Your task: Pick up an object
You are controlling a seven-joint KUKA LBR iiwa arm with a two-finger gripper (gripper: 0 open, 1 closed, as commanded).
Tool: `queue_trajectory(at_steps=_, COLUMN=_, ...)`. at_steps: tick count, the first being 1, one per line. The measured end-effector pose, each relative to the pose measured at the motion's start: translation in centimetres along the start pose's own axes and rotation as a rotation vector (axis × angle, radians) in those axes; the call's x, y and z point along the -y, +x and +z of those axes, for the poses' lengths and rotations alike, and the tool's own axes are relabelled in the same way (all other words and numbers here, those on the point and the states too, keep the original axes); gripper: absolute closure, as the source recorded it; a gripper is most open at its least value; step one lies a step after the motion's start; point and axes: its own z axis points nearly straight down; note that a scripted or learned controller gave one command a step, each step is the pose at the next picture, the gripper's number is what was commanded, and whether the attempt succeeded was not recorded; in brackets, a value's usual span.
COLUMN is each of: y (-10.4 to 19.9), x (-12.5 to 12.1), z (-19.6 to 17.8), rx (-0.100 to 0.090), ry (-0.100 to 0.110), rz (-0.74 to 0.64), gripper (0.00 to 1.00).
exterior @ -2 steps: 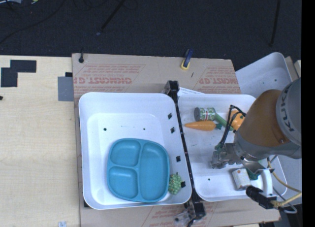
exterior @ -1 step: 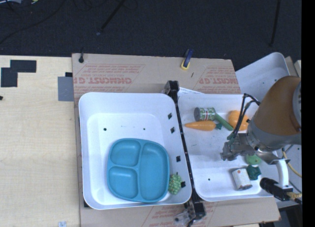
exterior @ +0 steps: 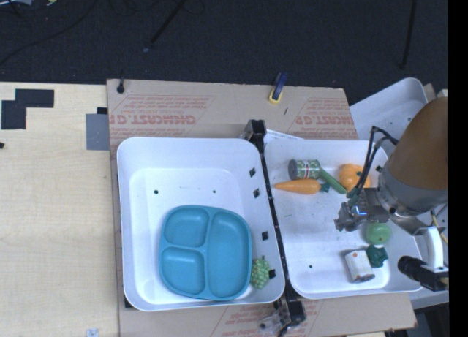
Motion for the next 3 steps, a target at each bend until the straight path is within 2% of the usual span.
queue_trajectory(at_steps=1, y=-0.1, x=-0.1, z=-3.2, rx=0.000, ry=0.000, rz=0.000, gripper=1.00)
queue_trajectory(at_steps=2, y=4.9, x=-0.7, z=-2.9, rx=-0.003, ry=0.004, rz=-0.005, gripper=1.00)
queue_trajectory(at_steps=3, y=9.0, x=-2.7, z=-3.4, rx=-0.002, ry=0.003, rz=-0.005, gripper=1.00)
